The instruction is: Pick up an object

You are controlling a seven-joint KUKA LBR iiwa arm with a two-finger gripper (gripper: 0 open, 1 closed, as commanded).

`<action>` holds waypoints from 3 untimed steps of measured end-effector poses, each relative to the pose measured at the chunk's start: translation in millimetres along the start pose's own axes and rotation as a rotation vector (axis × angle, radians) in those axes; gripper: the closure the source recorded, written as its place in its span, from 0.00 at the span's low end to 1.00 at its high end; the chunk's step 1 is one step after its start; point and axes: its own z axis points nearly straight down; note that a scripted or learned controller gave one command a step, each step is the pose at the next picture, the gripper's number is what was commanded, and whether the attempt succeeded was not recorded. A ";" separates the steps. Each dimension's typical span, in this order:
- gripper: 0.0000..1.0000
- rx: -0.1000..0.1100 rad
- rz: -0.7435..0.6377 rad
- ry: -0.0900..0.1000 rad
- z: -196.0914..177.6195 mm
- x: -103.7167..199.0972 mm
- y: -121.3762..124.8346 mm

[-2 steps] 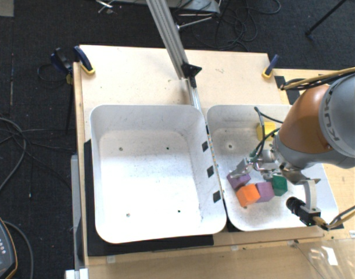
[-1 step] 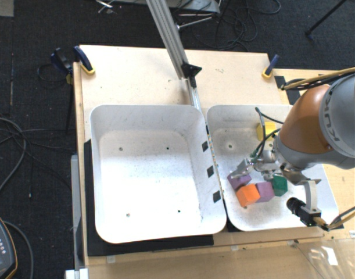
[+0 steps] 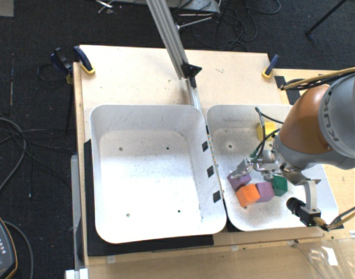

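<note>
In the right bin (image 3: pixel 235 132) a cluster of small blocks lies near the front: a dark purple block (image 3: pixel 241 181), an orange block (image 3: pixel 247 196), a lighter purple block (image 3: pixel 265 191) and a green block (image 3: pixel 279 185). A yellow object (image 3: pixel 269 128) peeks out at the back of the bin, behind the arm. My gripper (image 3: pixel 251 168) hangs low over the cluster, its metal tip right above the dark purple block. Whether it touches the block is unclear. The orange-banded wrist (image 3: pixel 305 127) hides the bin's right side.
The left bin (image 3: pixel 107 121) sits beside the right one, their rims meeting at a divider (image 3: pixel 211 156) with black clips. A slanted metal pole (image 3: pixel 168 31) rises behind the bins. Clamps (image 3: pixel 84 60) grip the bench's back corners.
</note>
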 end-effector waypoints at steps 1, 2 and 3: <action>0.00 0.000 0.001 -0.001 -0.1 -0.4 -0.7; 0.00 -0.008 -0.002 -0.004 0.5 1.4 -4.4; 0.00 -0.024 0.007 -0.012 0.6 4.4 -9.9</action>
